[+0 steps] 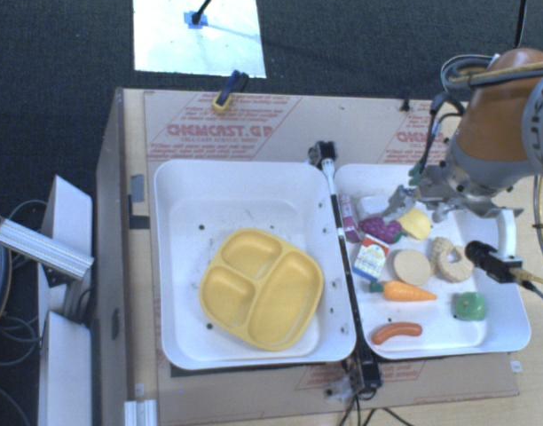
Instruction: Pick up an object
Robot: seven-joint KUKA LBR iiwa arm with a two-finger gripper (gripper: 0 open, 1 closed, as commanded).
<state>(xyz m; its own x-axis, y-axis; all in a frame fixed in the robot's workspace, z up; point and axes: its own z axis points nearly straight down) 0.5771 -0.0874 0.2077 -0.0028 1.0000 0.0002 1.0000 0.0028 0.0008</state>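
Orange and red toy foods are lying nearest the camera in the right bin [511, 331]: a sausage [397, 332] by the front wall, a carrot [408, 292] behind it, and a green piece [469, 305] off to the right. Farther in, a small carton [370, 260], a tan disc [411, 267] and a bagel [450, 258] are sitting close together, probably scattered loosely so a program has many targets. Behind these, grapes [381, 230] and a yellow lemon [416, 224] are resting side by side, and a pink tube [347, 217] is lying along the left wall. The gripper [428, 200] is hovering just beyond the lemon, which looks like the likeliest thing to pick; whether the jaws are spread or pressed together I cannot tell, and nothing is visibly pinched. In the left bin [178, 238], 1 yellow tray [262, 287] with 3 compartments is lying flat. Farther back on the tabletop [280, 122], a yellow-tipped tool [228, 91] is resting at the edge.
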